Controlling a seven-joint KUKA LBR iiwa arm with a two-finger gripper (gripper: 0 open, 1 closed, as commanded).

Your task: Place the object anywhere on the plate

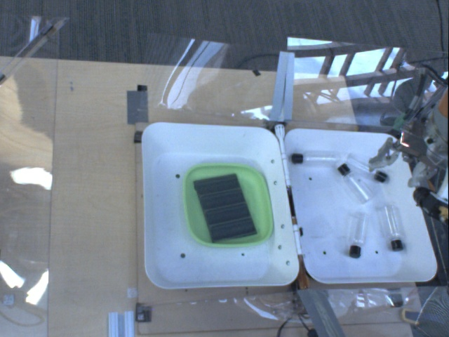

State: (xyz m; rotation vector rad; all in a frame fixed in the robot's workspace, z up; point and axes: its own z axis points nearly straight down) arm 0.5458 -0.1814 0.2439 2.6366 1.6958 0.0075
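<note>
Camera view looks down on a pale wooden worktop [77,188] carrying two shallow white bins side by side. In the left bin [158,258] sits a lime-green plate [263,209], square with rounded corners, and a dark ribbed rectangular block [224,208] already lies across its middle, slightly askew. The right bin [316,265] holds several clear plastic vials with black caps, scattered and lying flat: one long vial [316,159] near the top edge, a pair [361,181] near the centre, and two more [356,234] [391,227] lower down.

At the right edge of the right bin the arm's hand [393,153] comes in low over the vials; it is partly cut off and tangled with cables there, so whether it is apart or together I cannot tell, and nothing is seen between it.

My reading is that the pick is the step in hand: a vial is most likely the object to carry, and all of them are in the right bin, well apart from the plate. The next move calls for closing squarely on one vial, which looks slick and apt to roll, lifting it clear of the bin wall, crossing to the left bin and setting it on the plate beside or atop the block
</note>
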